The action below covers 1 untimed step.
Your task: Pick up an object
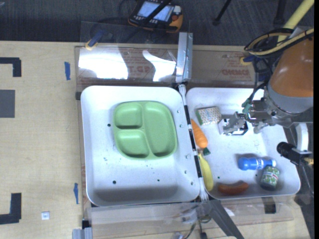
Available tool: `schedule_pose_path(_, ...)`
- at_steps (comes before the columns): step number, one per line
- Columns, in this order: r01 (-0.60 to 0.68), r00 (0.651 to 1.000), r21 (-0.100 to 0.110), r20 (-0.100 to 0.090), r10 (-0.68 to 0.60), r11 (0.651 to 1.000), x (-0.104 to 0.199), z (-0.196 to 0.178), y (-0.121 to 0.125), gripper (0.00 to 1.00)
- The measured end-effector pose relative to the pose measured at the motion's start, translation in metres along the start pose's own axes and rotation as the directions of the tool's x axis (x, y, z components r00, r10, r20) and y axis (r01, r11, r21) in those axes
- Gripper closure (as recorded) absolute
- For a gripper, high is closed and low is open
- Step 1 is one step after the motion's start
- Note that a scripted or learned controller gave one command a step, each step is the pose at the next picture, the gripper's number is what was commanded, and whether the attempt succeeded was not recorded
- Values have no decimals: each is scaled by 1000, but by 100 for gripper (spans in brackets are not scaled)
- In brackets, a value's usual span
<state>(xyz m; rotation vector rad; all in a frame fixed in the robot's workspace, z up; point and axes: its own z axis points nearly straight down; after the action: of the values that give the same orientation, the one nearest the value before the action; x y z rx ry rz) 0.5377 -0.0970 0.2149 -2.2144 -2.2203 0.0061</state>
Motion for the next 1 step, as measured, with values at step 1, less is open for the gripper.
schedule_pose_path(1, 63, 998, -4, 2, -63, 998, -27, 40, 78, 0)
